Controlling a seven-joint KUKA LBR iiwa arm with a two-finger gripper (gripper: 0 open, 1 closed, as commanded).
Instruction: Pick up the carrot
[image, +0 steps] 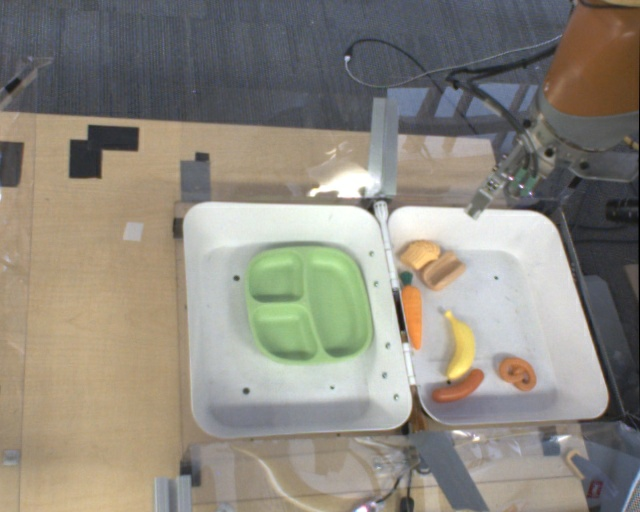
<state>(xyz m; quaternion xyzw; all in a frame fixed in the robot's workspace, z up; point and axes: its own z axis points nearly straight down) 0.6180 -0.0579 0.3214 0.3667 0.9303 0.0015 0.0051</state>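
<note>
Camera view is showing the carrot (411, 315), smooth, orange and tapered, lying in the right bin (560, 290) against its left wall, long axis running near to far, well down-left of the end effector (497, 187), whose opening I cannot tell.

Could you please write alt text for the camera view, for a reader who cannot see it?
An orange carrot lies against the left wall of the right bin, beside bread, a banana, a sausage and a pretzel. The gripper hovers over the bin's far edge; the left bin holds a green plate.
</note>
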